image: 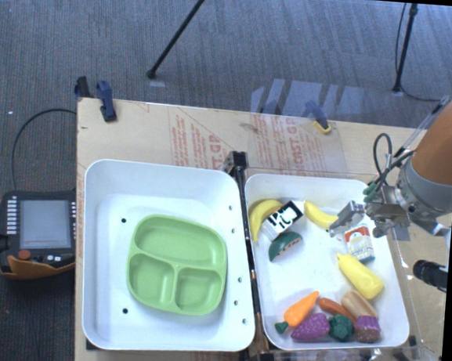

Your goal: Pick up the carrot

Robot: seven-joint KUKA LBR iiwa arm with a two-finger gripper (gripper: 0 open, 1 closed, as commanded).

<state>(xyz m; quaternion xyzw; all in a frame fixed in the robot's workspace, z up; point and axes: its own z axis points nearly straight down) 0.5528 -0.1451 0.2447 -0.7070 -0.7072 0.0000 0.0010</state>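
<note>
Orange carrot [302, 307], one, near right bin [331, 187] front edge among crowded toys, two bananas [263, 213], pincer [351, 220] spread, hovering above centre gap.

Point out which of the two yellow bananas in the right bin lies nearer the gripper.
The slimmer yellow banana, lying just left of the gripper. The fatter curved banana sits farther left, beside the black-and-white carton.

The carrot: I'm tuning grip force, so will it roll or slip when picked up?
The carrot looks like a smooth, tapered plastic toy, so it is probably stiff, light and somewhat slippery. Its rounded body may roll if nudged, though the purple grapes touching it could block that.
</note>
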